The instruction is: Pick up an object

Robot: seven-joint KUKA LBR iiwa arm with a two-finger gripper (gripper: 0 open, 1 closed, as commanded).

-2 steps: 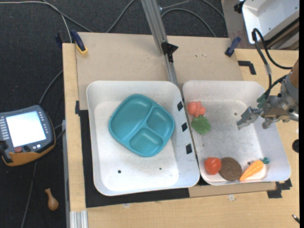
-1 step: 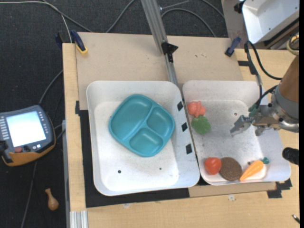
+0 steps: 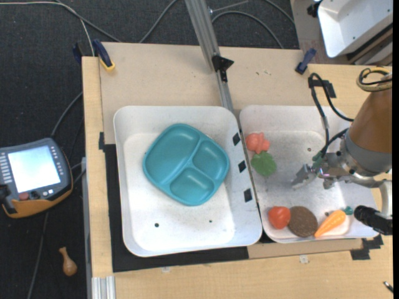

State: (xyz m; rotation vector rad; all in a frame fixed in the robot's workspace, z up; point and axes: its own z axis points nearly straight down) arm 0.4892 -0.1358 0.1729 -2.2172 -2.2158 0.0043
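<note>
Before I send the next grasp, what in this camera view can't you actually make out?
- Hand: small and dark against the right bin; whether it is open or shut is unreadable.
- Arm: cut off by the right edge.
- Carrot: its leafy end is partly hidden under the arm's black fitting.
- Brown disc: too small to identify.
- Bin floor under the teal plate: covered by it.

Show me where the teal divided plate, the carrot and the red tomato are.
teal divided plate (image 3: pixel 185 162): camera view, on its centre ridge, left bin.
carrot (image 3: pixel 331 223): camera view, on the orange body, right bin's near corner.
red tomato (image 3: pixel 279 217): camera view, on its rounded top, right bin.
</note>
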